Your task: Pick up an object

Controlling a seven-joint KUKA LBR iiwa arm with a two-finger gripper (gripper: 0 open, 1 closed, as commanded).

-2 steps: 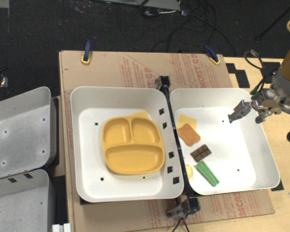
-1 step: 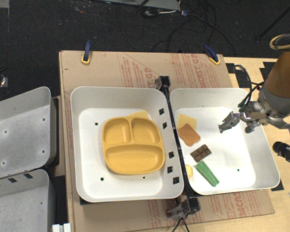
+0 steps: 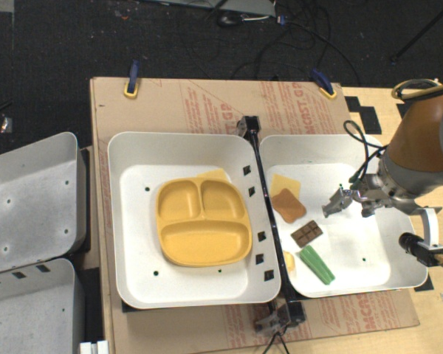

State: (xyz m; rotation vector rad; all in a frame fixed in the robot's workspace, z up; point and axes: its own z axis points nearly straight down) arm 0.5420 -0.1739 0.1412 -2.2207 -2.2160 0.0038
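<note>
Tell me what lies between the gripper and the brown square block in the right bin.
Bare white bin floor, seen in the camera view. The gripper hangs right of the brown square block, with nothing lying between them.

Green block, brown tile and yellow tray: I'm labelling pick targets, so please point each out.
Green block [image 3: 317,265], camera view, middle of its top face.
Brown tile [image 3: 306,233], camera view, centre.
Yellow tray [image 3: 204,222], camera view, central divider.

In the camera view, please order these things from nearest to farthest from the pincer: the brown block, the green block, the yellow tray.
From the pincer:
1. Brown block, right bin, just left of it.
2. Green block, right bin, toward the front.
3. Yellow tray, left bin, across the divider.
</note>
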